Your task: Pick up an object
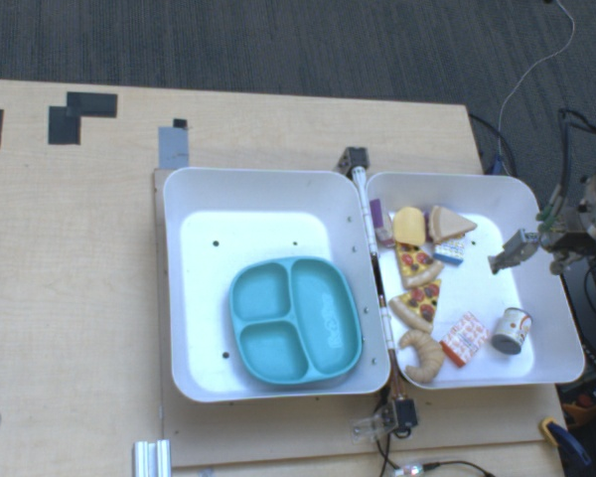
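Two white bins sit side by side on the counter, and we see the left bin holding a blue divided plate toward its near right part. The right bin carries the toys, gathered mostly along its left side: a yellow cheese wedge at the far end, a sandwich slice just right of it, a small blue-and-white item near that, then two pizza slices running nearer, a pale pastry touching the lower slice, and a croissant at the near left corner. Further right along the near side lie a red-and-white box and a small can lying tilted, close together but apart. The tool reaches in from the right over the right side of this bin, with a dark finger pointing left; we cannot tell whether it is spread or pressed together, and we see nothing between its fingers. It is well apart from the toy cluster, and the can lies nearer to us than it.
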`<action>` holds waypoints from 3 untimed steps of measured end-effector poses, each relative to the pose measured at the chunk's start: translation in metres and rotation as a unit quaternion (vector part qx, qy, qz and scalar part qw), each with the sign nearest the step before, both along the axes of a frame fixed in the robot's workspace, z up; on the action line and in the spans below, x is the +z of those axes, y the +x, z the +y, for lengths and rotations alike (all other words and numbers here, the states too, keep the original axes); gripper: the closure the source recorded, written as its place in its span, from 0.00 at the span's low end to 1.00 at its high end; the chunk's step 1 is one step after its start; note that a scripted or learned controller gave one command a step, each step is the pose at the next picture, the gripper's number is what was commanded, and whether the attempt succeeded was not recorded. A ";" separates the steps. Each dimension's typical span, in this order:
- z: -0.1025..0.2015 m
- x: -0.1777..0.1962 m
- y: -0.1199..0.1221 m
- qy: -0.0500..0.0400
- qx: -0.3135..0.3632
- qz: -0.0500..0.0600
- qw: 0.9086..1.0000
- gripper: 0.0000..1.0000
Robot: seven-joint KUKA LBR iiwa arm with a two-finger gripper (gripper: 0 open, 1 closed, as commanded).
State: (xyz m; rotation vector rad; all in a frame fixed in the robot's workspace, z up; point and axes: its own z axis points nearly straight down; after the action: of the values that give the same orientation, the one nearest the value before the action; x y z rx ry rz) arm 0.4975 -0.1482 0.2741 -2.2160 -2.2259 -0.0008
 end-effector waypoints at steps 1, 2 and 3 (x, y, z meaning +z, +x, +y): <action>-0.003 -0.151 -0.012 0.000 -0.001 0.001 1.000 0.00; 0.050 -0.185 -0.007 -0.002 -0.002 -0.006 1.000 0.00; 0.052 -0.173 -0.004 -0.002 -0.001 -0.011 1.000 1.00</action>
State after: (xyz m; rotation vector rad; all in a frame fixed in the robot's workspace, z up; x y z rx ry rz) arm 0.4936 -0.0965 0.1016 -2.2301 -2.2366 -0.0213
